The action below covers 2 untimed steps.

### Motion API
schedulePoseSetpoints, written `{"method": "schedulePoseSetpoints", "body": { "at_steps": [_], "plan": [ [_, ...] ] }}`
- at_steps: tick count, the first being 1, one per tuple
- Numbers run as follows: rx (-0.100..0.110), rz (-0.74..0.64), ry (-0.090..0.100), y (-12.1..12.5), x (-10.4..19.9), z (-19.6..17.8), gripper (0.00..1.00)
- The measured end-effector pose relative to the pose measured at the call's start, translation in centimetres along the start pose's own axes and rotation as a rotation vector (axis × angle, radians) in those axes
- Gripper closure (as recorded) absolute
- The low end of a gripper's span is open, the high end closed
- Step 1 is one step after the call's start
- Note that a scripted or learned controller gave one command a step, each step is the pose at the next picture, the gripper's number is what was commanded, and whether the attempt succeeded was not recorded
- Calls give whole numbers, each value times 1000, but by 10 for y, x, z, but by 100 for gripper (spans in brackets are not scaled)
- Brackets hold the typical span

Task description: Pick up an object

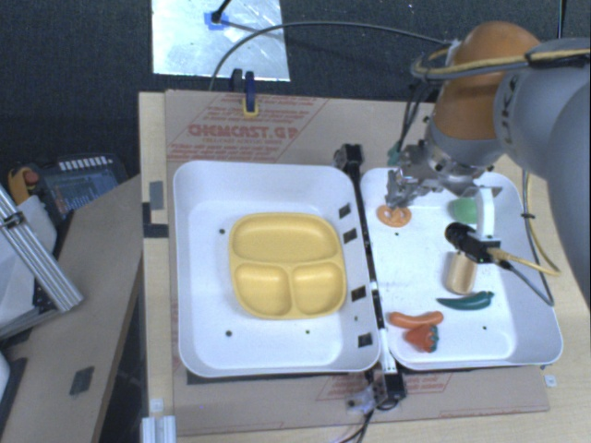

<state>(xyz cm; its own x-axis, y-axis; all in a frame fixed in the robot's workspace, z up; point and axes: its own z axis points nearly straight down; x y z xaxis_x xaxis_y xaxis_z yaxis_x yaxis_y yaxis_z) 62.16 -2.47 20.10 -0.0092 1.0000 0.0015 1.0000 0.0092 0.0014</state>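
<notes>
Bins stand side by side on the bench (pixel 153 284). The left bin (pixel 199 201) holds a yellow tray (pixel 286 264) of three compartments, lying flat near its middle. The right bin (pixel 522 326) holds six small things: a slice (pixel 394 216) toward its far left corner, an orange sausage (pixel 415 319) and a red piece (pixel 423 338) near the front wall, a tan cylinder (pixel 459 271) upright at the middle, a dark green pepper (pixel 464 299) just in front of it, and a pale green piece (pixel 464 209) behind. The slice is flat, round and orange. The gripper (pixel 403 192) hangs just over it, pointing down; whether its grip is open or closed cannot be told, nor whether it touches the slice.
</notes>
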Motion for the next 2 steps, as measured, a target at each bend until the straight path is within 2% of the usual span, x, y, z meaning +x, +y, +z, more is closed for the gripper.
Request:
{"method": "schedulePoseSetpoints", "body": {
  "at_steps": [2],
  "plan": [
    [0, 0, 0, -8, 101, 4, 100]
  ]
}}
